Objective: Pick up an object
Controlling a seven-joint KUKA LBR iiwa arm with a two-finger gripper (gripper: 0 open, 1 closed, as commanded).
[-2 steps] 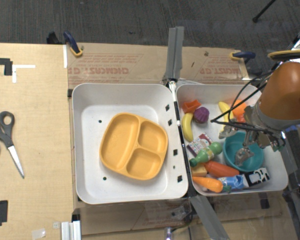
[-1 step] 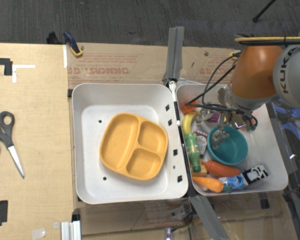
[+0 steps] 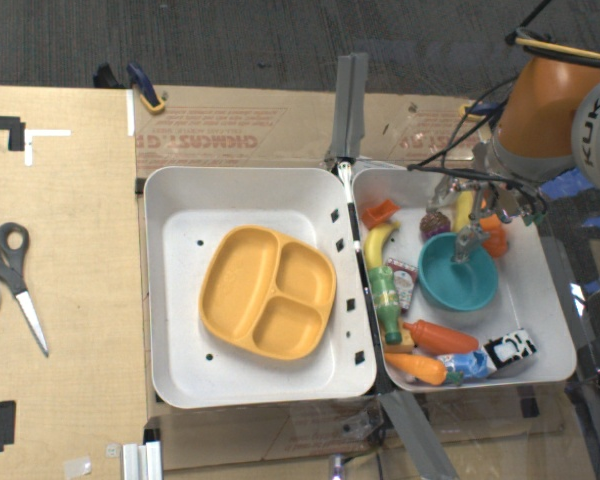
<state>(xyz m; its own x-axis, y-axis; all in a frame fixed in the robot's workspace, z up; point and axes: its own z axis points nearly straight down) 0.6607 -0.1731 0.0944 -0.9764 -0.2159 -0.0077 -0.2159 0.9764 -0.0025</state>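
Far left of the gripper (image 3: 467,240), steel scissors (image 3: 18,280) lie on the wooden bench. Nearer, a smooth yellow plate (image 3: 268,292) with 3 compartments sits in the left bin (image 3: 170,298). Just left, a curved banana (image 3: 378,242). Directly beneath the fingertips sits a round teal bowl (image 3: 460,280); whether they grip anything, I cannot tell.

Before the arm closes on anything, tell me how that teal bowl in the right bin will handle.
The teal bowl looks like rigid plastic, so probably stiff and light. Its smooth, curved wall may slip unless pinched across the rim. It sits upright and open, with the gripper over it, so a push would likely slide it into the carrots rather than tip it.
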